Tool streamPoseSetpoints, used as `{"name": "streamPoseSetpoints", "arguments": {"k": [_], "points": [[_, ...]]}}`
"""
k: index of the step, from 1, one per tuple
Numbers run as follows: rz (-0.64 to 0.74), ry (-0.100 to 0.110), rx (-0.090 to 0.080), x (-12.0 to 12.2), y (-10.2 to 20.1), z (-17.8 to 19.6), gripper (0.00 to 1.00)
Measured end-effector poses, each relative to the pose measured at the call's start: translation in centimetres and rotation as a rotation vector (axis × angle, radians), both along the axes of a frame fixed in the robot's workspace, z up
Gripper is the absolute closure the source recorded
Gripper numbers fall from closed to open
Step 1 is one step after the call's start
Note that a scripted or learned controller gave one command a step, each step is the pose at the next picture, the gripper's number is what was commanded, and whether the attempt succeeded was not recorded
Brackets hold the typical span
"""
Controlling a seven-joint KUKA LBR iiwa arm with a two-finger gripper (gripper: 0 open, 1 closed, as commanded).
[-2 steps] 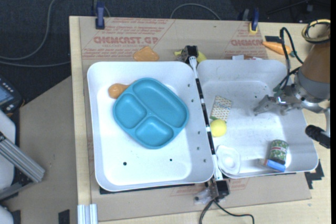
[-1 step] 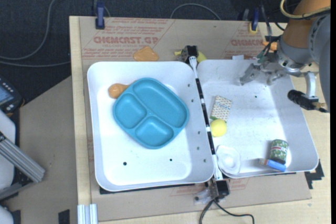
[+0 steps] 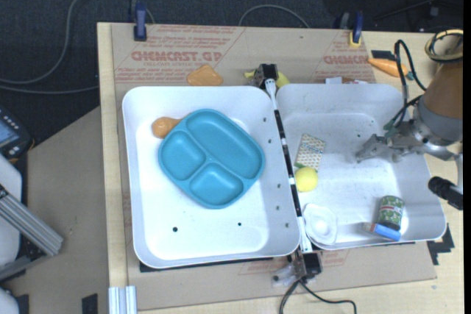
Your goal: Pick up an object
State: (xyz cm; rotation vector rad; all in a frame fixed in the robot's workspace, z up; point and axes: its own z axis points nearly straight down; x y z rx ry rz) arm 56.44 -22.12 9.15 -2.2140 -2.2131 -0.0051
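My gripper hangs over the right bin, in its right half, pointing left. Nothing shows in it. To its left a patterned packet lies by the divider, with a yellow ball just below it. At the front of that bin sit a white round cup and a green can with a blue piece against it. The left bin holds a blue divided plate and a small orange object at the plate's upper left.
Behind the bins on the bench lie an orange lump, a yellow and black object and an orange carrot-like piece. Cables run near the arm at the right.
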Motion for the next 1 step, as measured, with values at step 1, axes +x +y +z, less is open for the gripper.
{"name": "streamPoseSetpoints", "arguments": {"k": [1], "points": [[-0.001,0.002,-0.002,-8.72,0.18,-0.75,0.00]]}}
